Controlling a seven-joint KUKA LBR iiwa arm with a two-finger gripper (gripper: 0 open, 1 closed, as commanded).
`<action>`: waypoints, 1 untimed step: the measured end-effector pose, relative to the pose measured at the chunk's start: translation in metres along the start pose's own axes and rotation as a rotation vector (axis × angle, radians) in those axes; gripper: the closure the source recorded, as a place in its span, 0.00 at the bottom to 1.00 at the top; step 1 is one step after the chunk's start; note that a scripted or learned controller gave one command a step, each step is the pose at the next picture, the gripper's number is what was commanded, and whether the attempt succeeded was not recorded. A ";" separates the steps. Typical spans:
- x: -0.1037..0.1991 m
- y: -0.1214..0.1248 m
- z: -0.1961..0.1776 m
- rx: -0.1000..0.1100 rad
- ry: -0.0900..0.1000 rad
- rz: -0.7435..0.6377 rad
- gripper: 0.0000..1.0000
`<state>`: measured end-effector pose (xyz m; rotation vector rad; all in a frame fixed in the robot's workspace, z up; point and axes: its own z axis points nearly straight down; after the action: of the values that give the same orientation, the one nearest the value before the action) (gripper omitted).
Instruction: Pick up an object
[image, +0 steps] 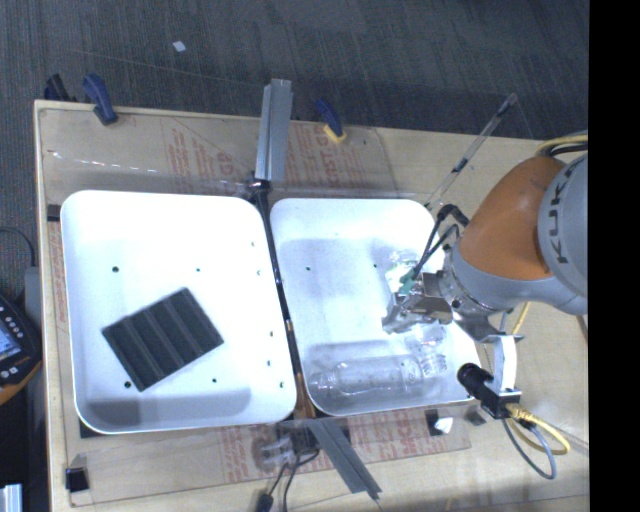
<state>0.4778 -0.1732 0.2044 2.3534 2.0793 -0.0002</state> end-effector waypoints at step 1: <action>-0.005 -0.001 0.043 0.005 0.002 -0.065 0.00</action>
<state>0.4767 -0.1779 0.1613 2.2877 2.1581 -0.0033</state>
